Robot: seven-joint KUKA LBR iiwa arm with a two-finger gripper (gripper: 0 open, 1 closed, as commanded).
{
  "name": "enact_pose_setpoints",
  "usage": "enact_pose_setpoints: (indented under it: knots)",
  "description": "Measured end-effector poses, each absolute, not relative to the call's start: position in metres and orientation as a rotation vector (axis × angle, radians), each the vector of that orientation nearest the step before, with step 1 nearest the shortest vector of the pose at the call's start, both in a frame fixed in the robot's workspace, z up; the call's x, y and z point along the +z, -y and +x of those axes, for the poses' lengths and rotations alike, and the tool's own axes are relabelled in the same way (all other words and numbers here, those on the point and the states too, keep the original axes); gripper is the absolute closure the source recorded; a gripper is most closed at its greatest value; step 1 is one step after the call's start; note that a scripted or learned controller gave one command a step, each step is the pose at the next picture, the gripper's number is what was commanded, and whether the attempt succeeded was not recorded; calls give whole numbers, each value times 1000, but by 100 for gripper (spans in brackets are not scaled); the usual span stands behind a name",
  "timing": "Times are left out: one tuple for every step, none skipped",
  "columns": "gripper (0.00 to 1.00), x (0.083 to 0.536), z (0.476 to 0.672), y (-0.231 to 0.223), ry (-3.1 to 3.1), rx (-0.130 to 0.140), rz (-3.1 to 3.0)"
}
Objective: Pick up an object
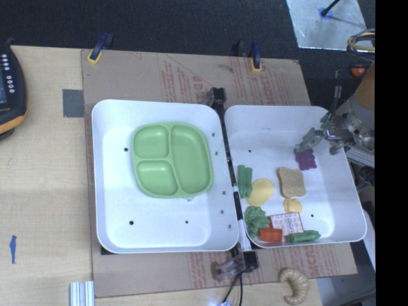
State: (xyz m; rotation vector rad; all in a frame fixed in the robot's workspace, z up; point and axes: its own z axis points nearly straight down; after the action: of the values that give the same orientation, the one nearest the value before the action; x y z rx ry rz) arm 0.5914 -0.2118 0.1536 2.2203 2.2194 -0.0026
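Note:
My gripper (310, 142) hangs over the upper right part of the right bin (331, 199), reaching in from the right edge. A small purple item (306, 160) sits right under its tip; I cannot tell whether it is touching or held. Several toy foods lie lower in this bin: a slice of bread (291, 182), a yellow lemon (261, 190), a green pickle (244, 175), a small yellow piece (292, 204), broccoli (256, 218), a red-and-white packet (287, 222), a red piece (270, 235) and a green pod (303, 236).
The left bin (115, 222) holds a light green divided plate (172, 159). A tan curled pastry (294, 284) lies on the cardboard in front of the right bin. Clamps (255, 57) hold the cardboard's far edge. A black handset (9, 88) lies at far left.

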Motion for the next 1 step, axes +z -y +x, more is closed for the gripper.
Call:
enact_pose_setpoints:
  knots:
    - [0,89,596,207,-2232,-7,2218]
